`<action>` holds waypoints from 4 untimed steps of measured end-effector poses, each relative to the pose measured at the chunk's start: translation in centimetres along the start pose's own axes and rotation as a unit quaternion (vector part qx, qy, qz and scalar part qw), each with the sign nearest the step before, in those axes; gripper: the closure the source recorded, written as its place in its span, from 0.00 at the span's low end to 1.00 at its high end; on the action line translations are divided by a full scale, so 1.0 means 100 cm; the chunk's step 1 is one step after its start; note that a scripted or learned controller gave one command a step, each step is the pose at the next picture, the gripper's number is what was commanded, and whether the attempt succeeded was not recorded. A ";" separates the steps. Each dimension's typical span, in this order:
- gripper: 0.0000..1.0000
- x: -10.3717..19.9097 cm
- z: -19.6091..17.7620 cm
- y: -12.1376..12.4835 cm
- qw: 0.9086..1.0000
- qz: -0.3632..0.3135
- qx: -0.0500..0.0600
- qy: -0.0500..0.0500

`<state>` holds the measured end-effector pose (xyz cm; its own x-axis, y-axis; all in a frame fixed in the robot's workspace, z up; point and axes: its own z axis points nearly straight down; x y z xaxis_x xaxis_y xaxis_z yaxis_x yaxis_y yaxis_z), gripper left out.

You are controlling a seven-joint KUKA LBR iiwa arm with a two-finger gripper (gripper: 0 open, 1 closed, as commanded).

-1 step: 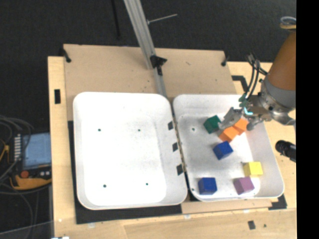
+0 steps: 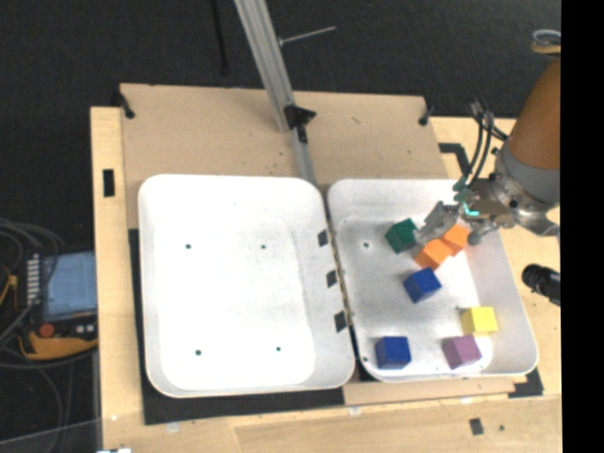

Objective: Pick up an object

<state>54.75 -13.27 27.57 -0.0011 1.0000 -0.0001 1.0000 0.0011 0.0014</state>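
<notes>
Orange block (image 2: 444, 247) lies in the right bin (image 2: 366, 201), right under the gripper (image 2: 460, 220), and looks the likeliest target; it seems to be two orange pieces touching, or one long piece lying aslant, and the view does not settle which. Whether the tool is apart, together or clamped on anything cannot be told from here, since its tip is a blur of grey and teal over the orange. A green block (image 2: 401, 235) sits just beside the tool on the side away from the arm, close enough to be nudged. A blue block (image 2: 422, 284) lies near, in front of the tool toward the bench's front edge; another blue block (image 2: 393, 351), a purple block (image 2: 461, 350) and a yellow block (image 2: 480, 320) are well apart from it, further front. To do this well, the tool should probably come down centred on one orange piece, closing across its narrow faces, clear of the green one, then lift straight up. The risk, as I judge it, is catching only a corner so the piece twists out.
</notes>
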 end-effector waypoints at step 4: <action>1.00 -0.011 0.138 -0.003 1.000 0.005 -0.009 -0.003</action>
<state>54.49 -14.40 13.80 0.0098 0.9999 -0.0064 0.9998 -0.0097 0.0189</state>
